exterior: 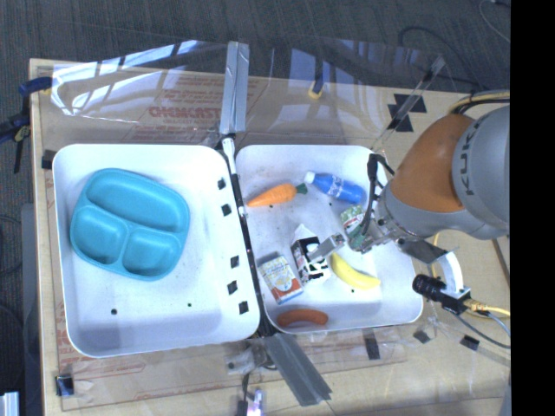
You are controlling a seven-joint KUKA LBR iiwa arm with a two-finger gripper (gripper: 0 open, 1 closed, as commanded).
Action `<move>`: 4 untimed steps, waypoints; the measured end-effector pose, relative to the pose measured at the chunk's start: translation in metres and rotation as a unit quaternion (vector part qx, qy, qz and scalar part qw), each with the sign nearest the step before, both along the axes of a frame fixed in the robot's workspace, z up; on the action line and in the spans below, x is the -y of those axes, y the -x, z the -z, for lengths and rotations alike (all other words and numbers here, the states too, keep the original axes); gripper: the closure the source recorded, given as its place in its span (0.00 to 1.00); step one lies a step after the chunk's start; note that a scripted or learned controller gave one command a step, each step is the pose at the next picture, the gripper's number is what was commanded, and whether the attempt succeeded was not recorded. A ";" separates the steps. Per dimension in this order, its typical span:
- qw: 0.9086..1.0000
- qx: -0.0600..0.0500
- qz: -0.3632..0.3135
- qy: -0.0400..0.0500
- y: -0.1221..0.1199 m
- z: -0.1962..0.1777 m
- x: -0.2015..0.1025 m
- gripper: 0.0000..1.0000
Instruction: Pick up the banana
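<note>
The yellow banana (355,273) lies flat in the right bin (260,159), near its front right corner. My gripper (323,251) reaches in from the right, low over the bin, with its tip just up and left of the banana's near end. Nothing yellow shows at the tip. The grey arm with its orange band (434,176) hangs over the bin's right rim.
In the right bin lie an orange carrot (270,196), a blue bottle (334,186), a small green-labelled packet (353,220), a small carton (279,277) and a brown sausage (302,318). A blue divided plate (128,224) rests in the left bin (69,319).
</note>
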State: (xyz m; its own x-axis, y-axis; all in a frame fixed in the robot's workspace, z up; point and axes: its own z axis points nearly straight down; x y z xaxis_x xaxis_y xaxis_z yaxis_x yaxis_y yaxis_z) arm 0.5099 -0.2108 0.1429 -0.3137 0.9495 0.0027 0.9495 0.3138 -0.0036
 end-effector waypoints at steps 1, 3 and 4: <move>0.999 0.011 0.040 -0.001 0.001 0.035 -0.001 0.00; 0.999 0.024 -0.040 0.006 0.008 0.033 -0.001 0.00; 0.998 0.018 -0.068 0.004 -0.001 0.034 0.001 0.00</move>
